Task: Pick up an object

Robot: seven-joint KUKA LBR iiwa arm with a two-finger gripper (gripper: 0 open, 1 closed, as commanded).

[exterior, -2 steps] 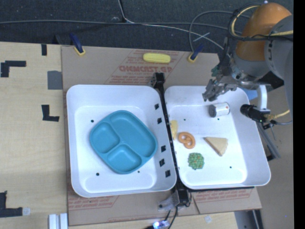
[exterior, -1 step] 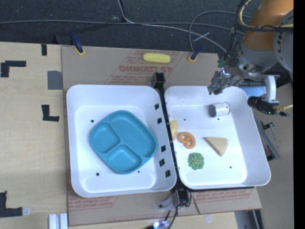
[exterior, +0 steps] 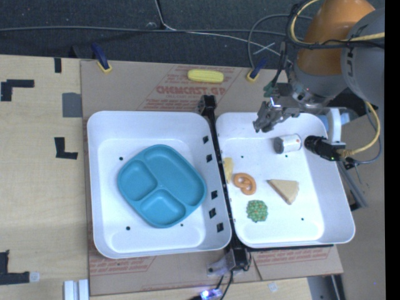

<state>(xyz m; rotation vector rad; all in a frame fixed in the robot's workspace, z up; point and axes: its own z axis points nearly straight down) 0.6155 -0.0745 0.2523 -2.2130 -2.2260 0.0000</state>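
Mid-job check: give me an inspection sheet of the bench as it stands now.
Surface: cardboard sheet bearing the left bin and the right bin, side by side.
Job's things: in the right bin, white cylinder, pretzel, cheese wedge, green broccoli piece, pale yellow piece at its left wall.
Clutter: blue divided tray in the left bin; yellow item on the cardboard behind the bins.
Grippers: hand above the right bin's back left part, nothing seen in it.
Cables: black cable across the dark floor; loops by the wrist.
Surroundings: two clamps on the cardboard's back edge.
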